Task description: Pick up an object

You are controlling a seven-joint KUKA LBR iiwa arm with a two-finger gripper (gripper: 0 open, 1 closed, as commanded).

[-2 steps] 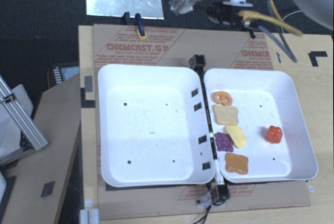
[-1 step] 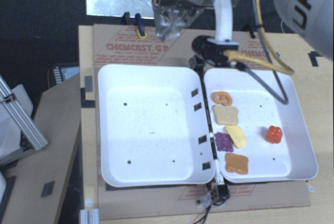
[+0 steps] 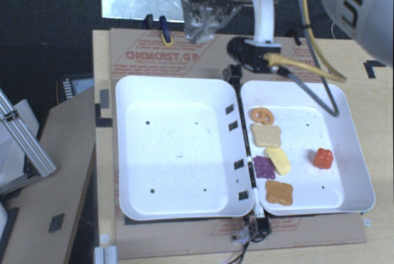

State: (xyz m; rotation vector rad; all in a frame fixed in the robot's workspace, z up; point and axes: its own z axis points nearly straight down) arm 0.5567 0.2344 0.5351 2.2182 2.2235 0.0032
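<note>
My gripper point(image 3: 200, 28) hangs high at the top of the camera view, beyond the far rim of the left bin point(image 3: 123, 133) and well away from every object. The right bin point(image 3: 351, 152) holds several small toy foods. An orange pretzel point(image 3: 261, 115) lies near its left wall, with a pale toast slice point(image 3: 266, 135) just in front of it. Further forward are a yellow piece point(image 3: 279, 160), a purple grape bunch point(image 3: 263, 167) touching it, and a brown-orange piece point(image 3: 279, 192). A red pepper point(image 3: 323, 158) stands alone toward the right.
A cardboard sheet point(image 3: 160, 55) lies under both bins. A blue and yellow clamp point(image 3: 165, 32) sits at the sheet's far edge, close to the gripper. A metal rail point(image 3: 24, 140) leans at the left, off the bench.
</note>
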